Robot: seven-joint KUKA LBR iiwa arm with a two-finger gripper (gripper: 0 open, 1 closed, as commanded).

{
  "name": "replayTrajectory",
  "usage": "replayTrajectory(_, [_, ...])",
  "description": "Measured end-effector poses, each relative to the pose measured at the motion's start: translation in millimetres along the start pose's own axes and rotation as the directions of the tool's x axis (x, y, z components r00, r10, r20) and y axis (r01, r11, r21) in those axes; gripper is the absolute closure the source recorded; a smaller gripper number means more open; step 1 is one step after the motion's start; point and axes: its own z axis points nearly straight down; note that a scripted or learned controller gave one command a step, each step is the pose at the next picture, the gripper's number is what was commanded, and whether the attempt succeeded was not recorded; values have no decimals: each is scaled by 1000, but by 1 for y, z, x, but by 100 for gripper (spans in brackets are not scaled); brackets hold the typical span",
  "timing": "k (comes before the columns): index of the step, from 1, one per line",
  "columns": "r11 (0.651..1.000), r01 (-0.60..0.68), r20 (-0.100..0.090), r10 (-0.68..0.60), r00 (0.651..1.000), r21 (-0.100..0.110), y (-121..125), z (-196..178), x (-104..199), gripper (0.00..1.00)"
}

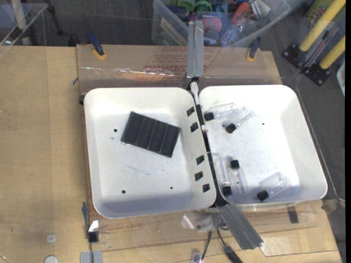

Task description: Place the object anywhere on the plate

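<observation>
A dark grey rectangular plate (pixel 151 134) with ridged sections lies flat in the left bin (pixel 104 190), slightly turned, toward the bin's back middle. In the right bin (pixel 307 147) lie clear plastic tubes with black caps. One clear tube (pixel 233 115) rests near the back left. Another tube (pixel 224 171) lies along the left wall. A third tube (pixel 272 186) sits near the front right corner. The tubes are hard to make out against the white floor.
Black clips (pixel 198 159) line the seam where the two bins meet. A metal bar (pixel 195 48) runs back from that seam. A clear box of coloured toys (pixel 219 7) stands behind the bins. Bare wooden bench (pixel 38 147) lies to the left.
</observation>
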Motion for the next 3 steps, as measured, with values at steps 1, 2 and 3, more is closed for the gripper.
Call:
replayTrajectory(1, [1000,0,0,0,1000,0,0,0,0,0])
replayTrajectory(2, [1000,-2,8,2,1000,-2,0,-12,-2,100])
replayTrajectory(3, [1000,-4,17,4,1000,-4,0,-23,-4,100])
